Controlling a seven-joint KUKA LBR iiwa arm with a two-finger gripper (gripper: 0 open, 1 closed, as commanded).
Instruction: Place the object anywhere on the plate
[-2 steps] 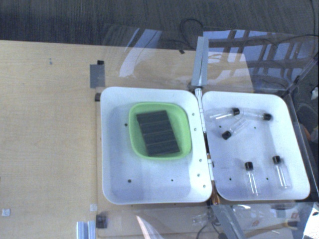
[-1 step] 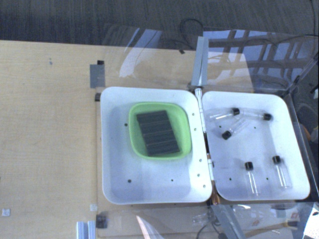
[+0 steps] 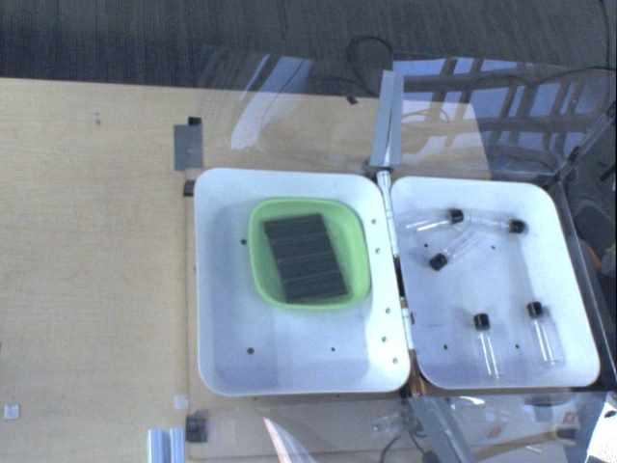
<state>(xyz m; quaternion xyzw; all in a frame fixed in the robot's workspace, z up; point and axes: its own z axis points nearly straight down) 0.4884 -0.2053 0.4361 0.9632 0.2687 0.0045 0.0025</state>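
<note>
Pale wood worktop (image 3: 96, 258) carries two white bins. By the look of it the task is done: the dark ridged object (image 3: 306, 257) lies flat on the green plate (image 3: 262, 258) in the left bin (image 3: 217, 355). Five capped vials (image 3: 487, 345) lie scattered in the right bin (image 3: 578, 355). Nothing seems left to place.

Nothing readable here tbh — no text, labels, brands or numbers on the green plate (image 3: 308, 254), the dark ridged block (image 3: 305, 258) on it, the capped clear vials (image 3: 487, 343), either white bin (image 3: 289, 374) — or the bench (image 3: 87, 258).
</note>
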